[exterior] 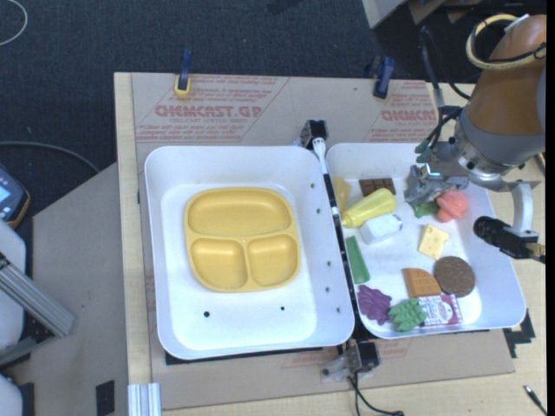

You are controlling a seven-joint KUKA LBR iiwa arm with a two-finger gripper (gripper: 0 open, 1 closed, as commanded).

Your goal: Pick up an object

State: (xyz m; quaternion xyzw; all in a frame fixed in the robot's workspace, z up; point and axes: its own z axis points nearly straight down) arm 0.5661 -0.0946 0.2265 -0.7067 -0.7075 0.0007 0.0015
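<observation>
My gripper (424,186) hangs low over the back of the right bin (507,295). Just beneath it lies a small green item (425,208), partly hidden by the gripper, with a salmon-pink piece (452,204) touching it on the right. I see nothing lifted off the bin floor. To the gripper's left are a brown chocolate bar (375,185), a yellow banana-like piece (368,208) and a white block (382,227). A yellow cheese wedge (433,241) lies just in front of it.
The left bin (165,258) holds a yellow divided plate (239,237). The front of the right bin carries a green bar (356,260), a round brown cookie (454,276), an orange cracker (421,282), purple grapes (375,302), green broccoli (406,313) and a pink packet (443,310).
</observation>
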